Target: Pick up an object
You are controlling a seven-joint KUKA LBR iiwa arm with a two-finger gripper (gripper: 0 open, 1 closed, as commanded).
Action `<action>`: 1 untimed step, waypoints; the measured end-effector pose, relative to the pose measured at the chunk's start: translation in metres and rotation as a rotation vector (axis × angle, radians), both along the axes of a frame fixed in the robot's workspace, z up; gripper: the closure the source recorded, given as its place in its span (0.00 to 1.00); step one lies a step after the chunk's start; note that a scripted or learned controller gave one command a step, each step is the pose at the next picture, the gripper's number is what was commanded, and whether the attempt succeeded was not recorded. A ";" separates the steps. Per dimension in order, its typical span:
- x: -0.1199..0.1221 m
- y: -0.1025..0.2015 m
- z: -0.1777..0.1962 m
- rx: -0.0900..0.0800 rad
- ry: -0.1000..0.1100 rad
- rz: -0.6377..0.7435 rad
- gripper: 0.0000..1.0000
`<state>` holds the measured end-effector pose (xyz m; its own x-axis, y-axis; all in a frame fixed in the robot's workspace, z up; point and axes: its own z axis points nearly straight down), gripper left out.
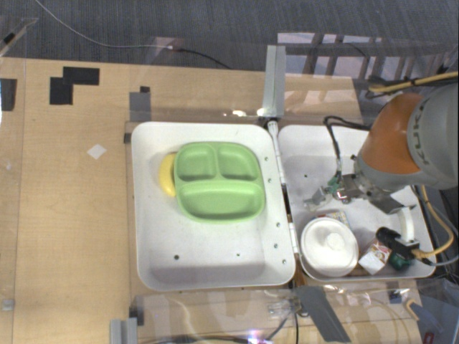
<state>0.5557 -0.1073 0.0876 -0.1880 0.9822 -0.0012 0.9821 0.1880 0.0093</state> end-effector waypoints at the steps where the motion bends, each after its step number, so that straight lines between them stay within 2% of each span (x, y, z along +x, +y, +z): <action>1: 0.066 -0.013 -0.001 -0.002 0.003 0.061 0.00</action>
<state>0.6214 -0.1207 0.0862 -0.2475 0.9689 -0.0026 0.9689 0.2475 0.0062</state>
